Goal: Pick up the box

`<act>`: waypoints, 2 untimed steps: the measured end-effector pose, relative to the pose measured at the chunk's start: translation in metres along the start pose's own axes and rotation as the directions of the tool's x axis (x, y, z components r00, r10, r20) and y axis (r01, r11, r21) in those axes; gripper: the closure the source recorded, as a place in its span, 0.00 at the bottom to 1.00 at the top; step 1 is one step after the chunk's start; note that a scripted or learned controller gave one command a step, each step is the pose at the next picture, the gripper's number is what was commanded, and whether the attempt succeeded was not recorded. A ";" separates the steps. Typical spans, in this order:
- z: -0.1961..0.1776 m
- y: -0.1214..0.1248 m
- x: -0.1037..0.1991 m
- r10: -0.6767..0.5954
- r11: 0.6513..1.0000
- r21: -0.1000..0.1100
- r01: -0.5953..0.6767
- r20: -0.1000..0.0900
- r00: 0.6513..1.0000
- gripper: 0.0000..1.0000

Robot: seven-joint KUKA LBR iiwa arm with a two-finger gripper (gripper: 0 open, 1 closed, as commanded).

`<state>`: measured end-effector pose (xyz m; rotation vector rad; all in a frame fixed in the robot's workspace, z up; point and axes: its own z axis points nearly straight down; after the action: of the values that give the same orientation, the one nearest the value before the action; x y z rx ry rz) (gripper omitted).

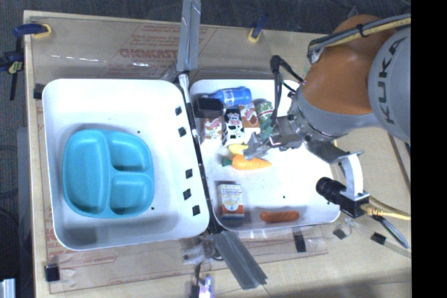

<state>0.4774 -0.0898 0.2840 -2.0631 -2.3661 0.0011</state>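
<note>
A small orange and brown box [230, 199] lies near the front left corner of the right bin [318, 181]. A cow-patterned carton [234, 123] and a brown carton [212, 128] stand further back in the same bin. My gripper [256, 144] hangs low over the middle of the right bin, just above a yellow item [237, 149] and an orange carrot [251, 163]. It is behind and to the right of the small box, apart from it. Nothing shows as held.
A blue bottle [231, 95], a black object [208, 106] and a green can [262, 110] crowd the back of the right bin. A red sausage [279, 215] lies at its front. The left bin [105, 98] holds a blue divided tray [108, 172].
</note>
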 end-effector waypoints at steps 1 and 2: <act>0.000 0.000 0.000 0.001 1.000 0.000 -0.001 0.000 1.000 0.00; 0.109 -0.012 -0.075 -0.133 0.991 0.004 0.133 -0.002 0.991 0.00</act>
<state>0.4752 -0.1659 0.1751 -1.8986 -2.4946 0.0047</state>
